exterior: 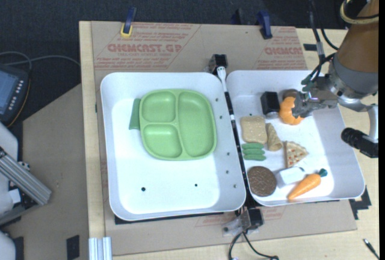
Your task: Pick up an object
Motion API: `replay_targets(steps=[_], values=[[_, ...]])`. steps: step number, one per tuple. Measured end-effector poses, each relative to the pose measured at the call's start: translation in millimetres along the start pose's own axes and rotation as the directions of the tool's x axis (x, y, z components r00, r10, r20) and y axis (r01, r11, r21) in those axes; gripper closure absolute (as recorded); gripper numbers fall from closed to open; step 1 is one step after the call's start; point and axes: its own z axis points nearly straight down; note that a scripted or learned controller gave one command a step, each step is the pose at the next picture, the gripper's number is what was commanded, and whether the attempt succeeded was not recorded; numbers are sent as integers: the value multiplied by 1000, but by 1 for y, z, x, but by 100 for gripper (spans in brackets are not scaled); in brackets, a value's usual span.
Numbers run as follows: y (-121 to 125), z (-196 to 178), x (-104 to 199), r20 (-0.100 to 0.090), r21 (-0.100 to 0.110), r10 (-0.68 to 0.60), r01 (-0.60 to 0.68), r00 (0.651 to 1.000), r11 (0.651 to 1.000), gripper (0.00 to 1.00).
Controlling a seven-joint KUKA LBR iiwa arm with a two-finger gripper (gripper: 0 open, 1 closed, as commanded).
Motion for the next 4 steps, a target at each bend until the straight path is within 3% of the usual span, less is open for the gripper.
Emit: replay_targets(steps=[1, 2, 3, 4], values=[[49, 4, 33, -1, -1, -1, 1, 1000, 1000, 100], [80, -13, 60, -1, -2, 1, -1, 1000, 1000, 100], [85, -19, 46, 1, 1, 5, -5, 1000, 1000, 100], [87, -3, 41, -1, 7, 6, -6, 1000, 1000, 100]])
